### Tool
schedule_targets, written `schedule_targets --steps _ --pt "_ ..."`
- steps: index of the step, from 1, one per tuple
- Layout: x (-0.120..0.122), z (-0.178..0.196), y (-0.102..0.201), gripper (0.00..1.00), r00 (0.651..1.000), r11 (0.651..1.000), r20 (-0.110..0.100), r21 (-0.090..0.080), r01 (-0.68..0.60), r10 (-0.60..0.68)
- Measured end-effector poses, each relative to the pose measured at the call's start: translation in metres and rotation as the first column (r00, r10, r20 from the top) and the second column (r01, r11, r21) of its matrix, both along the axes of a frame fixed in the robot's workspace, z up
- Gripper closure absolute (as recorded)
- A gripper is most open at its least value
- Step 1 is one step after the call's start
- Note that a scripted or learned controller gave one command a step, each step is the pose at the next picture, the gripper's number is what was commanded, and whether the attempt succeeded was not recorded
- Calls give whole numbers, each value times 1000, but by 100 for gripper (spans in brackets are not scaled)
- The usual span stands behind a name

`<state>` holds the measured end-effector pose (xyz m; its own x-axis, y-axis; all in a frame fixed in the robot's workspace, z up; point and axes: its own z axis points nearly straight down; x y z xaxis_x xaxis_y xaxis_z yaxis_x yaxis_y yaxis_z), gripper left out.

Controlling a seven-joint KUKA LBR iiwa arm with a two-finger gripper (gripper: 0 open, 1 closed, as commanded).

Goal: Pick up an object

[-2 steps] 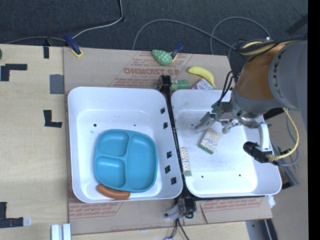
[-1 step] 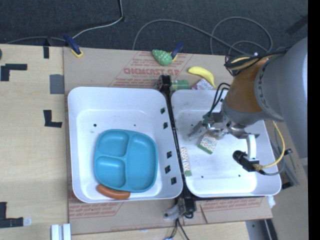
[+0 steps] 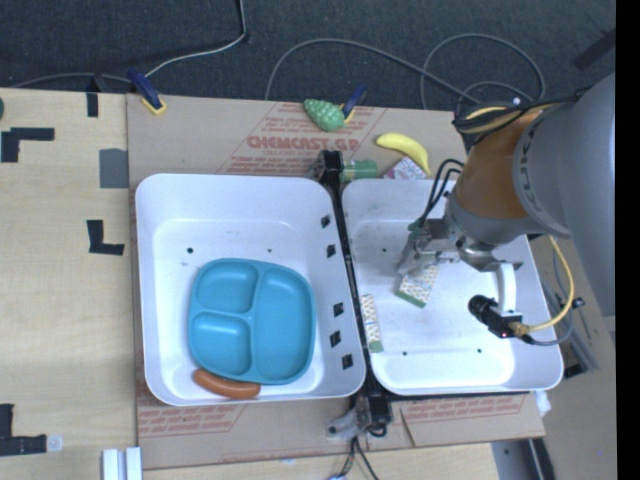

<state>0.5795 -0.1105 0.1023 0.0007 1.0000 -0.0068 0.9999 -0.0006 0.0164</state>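
Claw point(image 3: 418, 258) low in the right white shallow plastic bin point(image 3: 520, 373), at the small green-and-white patterned flat packet point(image 3: 417, 286).

Cannot tell whether clenched or released, nor whether the packet is between the fingers. Best to close squarely across the packet's narrow side, then lift straight and slowly. Counted: two bins; one packet and one patterned strip point(image 3: 371, 321) in the right; one blue divided plastic plate point(image 3: 250, 320) and one orange sausage toy point(image 3: 227, 385) in the left; one yellow banana toy point(image 3: 404, 150) on the surface.

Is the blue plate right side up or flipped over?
Right side up. The blue plate lies flat in the left bin, and its three hollow compartments face upward. An orange sausage lies at its lower edge.
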Motion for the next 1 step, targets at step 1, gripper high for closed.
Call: schedule_targets --steps 1 --pt "0 0 0 0 1000 1000 1 0 -1 1"
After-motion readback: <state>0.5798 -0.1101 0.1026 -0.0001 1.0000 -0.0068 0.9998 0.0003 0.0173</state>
